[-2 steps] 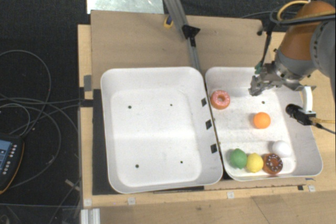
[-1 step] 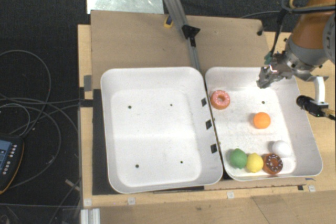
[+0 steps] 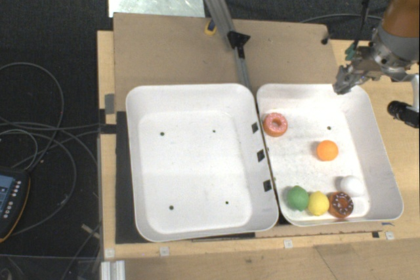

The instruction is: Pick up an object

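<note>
Objects for picking all lie in the right bin (image 3: 377, 134): a pink-frosted doughnut (image 3: 275, 124) near its upper left edge, close to the divide between the bins; an orange ball (image 3: 327, 150) toward the middle; and a cluster along the near edge made up of a green ball (image 3: 297, 197), a yellow ball (image 3: 318, 203) touching it, a chocolate doughnut (image 3: 340, 204) beside that, and a white ball (image 3: 350, 185) just behind the chocolate doughnut. The gripper (image 3: 343, 84) hangs over the far right corner of that bin, well apart from every item, at the end of the grey arm (image 3: 394, 42) with its orange band. Nothing shows between its tips, and whether the jaws are spread or pressed together cannot be told from this slant. The left bin (image 3: 141, 141) sits alongside, its wall meeting the right bin's.
</note>
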Robot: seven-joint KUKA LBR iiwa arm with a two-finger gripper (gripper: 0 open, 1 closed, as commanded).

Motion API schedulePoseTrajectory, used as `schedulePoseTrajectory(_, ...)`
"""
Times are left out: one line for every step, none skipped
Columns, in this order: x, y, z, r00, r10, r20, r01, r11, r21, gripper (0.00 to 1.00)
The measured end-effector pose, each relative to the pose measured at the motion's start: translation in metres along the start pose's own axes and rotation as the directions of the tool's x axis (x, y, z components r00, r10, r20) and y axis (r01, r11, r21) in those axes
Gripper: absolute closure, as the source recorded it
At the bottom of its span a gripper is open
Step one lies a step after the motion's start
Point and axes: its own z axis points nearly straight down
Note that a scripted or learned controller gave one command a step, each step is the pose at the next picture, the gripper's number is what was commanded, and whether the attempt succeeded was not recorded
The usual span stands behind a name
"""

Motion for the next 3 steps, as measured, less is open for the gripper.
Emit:
schedulePoseTrajectory(-0.001,0.002,-0.050,1.000,-0.001,0.000,0.001,1.000,0.002,1.00)
schedulePoseTrajectory(0.051,-0.017,-0.029,1.000,-0.005,-0.005,0.005,1.000,0.011,1.00)
schedulePoseTrajectory(0.098,-0.040,-0.009,1.000,-0.005,-0.005,0.005,1.000,0.012,1.00)
